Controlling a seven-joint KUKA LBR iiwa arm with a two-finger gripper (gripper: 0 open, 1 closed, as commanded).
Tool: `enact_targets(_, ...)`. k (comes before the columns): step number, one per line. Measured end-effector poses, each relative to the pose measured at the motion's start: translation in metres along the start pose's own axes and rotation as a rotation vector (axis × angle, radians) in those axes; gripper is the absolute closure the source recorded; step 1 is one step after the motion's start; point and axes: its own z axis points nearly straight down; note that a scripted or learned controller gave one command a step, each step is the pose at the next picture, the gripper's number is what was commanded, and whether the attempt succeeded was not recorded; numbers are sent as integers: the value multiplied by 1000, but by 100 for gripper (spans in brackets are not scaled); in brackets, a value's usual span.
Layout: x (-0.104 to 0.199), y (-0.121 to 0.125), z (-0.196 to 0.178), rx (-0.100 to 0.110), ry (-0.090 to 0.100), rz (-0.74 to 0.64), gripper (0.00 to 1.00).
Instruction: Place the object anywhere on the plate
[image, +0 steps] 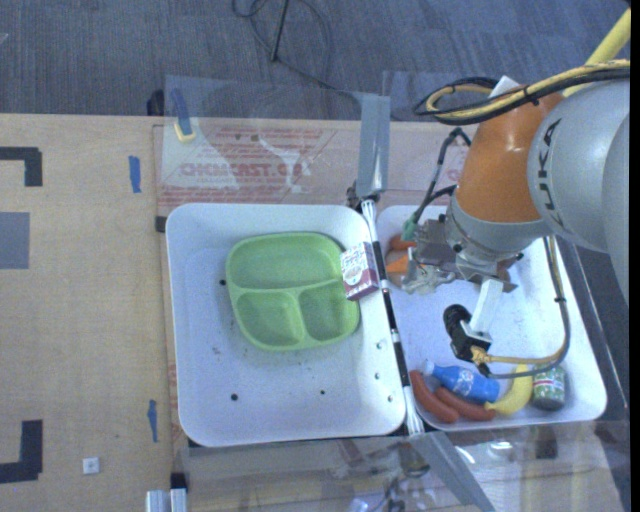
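The two-finger gripper (430, 268) hangs over the right white bin (578, 385); whether it is open or closed cannot be told. A small maroon-and-white carton (359, 271) leans at the right rim of the green three-compartment plastic plate (290, 290) in the left white bin (200, 400).

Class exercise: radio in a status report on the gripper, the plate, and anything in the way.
Gripper low over right bin, grip unclear. Plate in left bin, small carton leaning at its right edge. Bottle, banana, sausages in right bin's near corner.
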Motion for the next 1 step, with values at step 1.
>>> enact_targets(1,60,-2,12,1,0,-232,100)
